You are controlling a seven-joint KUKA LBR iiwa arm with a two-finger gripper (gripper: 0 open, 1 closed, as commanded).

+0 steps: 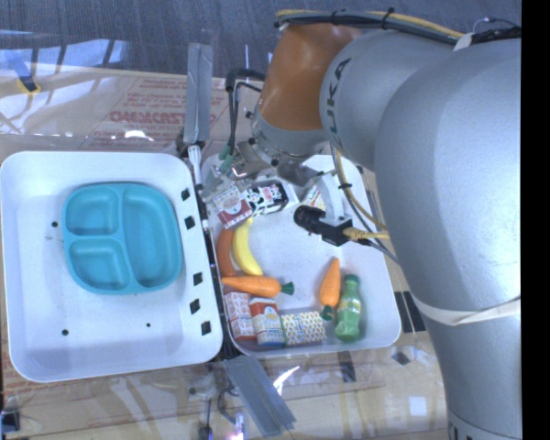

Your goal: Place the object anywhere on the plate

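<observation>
A teal plate [122, 237] with three compartments is seen in the left white bin [18, 273], lying flat and apart from the bin's walls. The right white bin [380, 333] is crowded with toy food. A yellow banana [246, 250] is laid beside an orange sausage-like piece [225, 250] at the bin's left side, and a carrot [254, 286] lies across below them. A second carrot [329, 282] is set next to a green bottle [348, 310] near the bin's lower right. Small printed boxes [273, 324] are lined along the lower wall; their print cannot be read. A red-and-white carton [231, 207] and a black-and-white carton [269, 196] rest in the upper left of the bin, just under the wrist.

The letters "KU" are read on the grey arm [440, 154] beside the orange band [298, 76]. Faint red print is seen on the cardboard sheet [147, 108] behind the bins, illegible.

The gripper [234, 168] is lowered over the upper left corner of the right bin, close above the two cartons. Whether the fingers are spread or pressed together cannot be told, nor whether anything is touched by them. The plate is well apart from the gripper, across the wall between the bins.
</observation>
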